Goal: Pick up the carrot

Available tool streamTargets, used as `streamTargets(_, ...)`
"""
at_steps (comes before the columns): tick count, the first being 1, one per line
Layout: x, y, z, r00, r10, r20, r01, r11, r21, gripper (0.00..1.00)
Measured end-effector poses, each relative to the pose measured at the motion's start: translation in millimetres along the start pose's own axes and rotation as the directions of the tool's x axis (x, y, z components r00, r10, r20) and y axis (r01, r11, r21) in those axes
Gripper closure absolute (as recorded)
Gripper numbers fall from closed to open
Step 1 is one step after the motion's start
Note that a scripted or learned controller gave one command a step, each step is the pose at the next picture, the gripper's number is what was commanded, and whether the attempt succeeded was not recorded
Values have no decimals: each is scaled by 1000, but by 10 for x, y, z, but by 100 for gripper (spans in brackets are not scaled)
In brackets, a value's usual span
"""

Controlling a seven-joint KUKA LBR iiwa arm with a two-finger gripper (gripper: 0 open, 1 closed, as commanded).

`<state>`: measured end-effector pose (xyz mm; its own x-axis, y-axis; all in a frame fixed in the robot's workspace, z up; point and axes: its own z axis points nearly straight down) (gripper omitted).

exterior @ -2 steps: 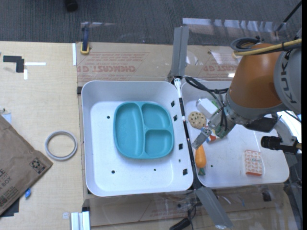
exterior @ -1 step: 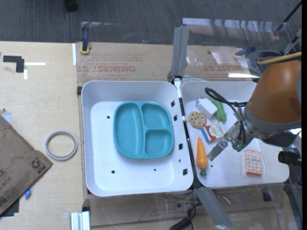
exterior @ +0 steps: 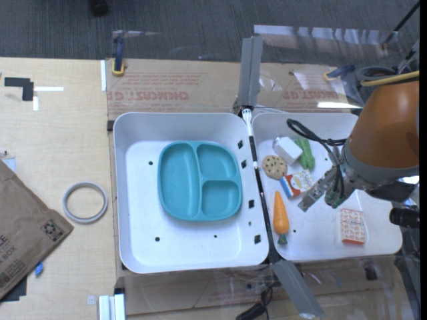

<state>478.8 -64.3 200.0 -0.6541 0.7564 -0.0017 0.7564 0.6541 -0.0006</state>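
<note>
Teal divided plate [exterior: 199,181] seen in left bin [exterior: 133,199], far left of gripper. Carrot [exterior: 281,216] lying in right bin [exterior: 380,245] by dividing wall, just left of and slightly below gripper. Cookie [exterior: 273,166] up-left of gripper. Gripper [exterior: 313,195] held low over right bin, nothing seen gripped; finger spread cannot be told. Patterned box [exterior: 352,227] placed just right, below.

Carrot [exterior: 281,217] beside tool [exterior: 319,193], untouched.

Look at the cardboard sheet [exterior: 200,85] behind the bins: you can read "CHEMCST" upside down in red. Left of it, the brown box [exterior: 23,235] shows "BOX".
</note>
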Motion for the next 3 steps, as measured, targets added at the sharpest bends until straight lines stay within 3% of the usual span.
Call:
streamTargets(1, 1, 0, 0, 1000, 0, 0, 0, 1000, 0, 0)
streamTargets(2, 263, 220, 88, 1000, -30, -2, 30, 1000, 0, 0)
streamTargets(3, -378, -119, 803, 991, -131, -2, 131, 991, 0, 0)
